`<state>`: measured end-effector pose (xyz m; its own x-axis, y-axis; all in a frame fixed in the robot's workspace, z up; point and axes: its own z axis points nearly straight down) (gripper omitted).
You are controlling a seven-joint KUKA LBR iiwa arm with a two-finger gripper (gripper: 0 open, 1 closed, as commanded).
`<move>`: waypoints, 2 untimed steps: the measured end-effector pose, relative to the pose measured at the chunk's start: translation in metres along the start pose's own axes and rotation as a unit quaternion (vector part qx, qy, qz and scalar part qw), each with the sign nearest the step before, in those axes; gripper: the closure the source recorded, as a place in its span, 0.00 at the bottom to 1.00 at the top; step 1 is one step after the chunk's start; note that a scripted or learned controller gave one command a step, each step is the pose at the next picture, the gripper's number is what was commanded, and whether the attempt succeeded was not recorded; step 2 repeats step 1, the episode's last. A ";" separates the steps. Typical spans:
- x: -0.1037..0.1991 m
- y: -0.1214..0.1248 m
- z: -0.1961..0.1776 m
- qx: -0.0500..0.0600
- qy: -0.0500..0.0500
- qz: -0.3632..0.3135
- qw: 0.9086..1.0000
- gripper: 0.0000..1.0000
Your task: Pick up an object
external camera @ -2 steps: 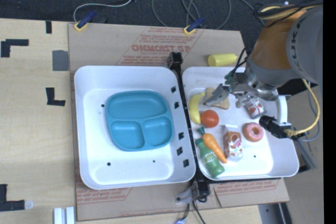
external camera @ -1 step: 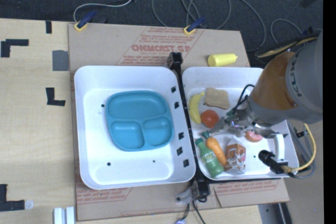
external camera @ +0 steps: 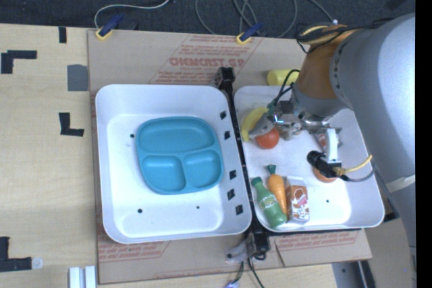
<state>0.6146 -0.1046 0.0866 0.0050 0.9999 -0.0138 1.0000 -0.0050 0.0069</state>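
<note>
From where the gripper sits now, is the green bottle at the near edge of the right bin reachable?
Probably yes. The gripper hangs over the right bin near the tomato, and the green bottle lies uncovered beyond bare bin floor, though the carrot lies against its side.

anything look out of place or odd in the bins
One thing stands out: a yellow object lies on the cardboard just beyond the right bin, behind the arm, while the other toys lie inside that bin.
</note>
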 end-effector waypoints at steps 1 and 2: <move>0.006 0.000 -0.010 0.002 0.005 -0.002 1.000 1.00; 0.006 0.000 -0.010 0.002 0.005 -0.002 1.000 1.00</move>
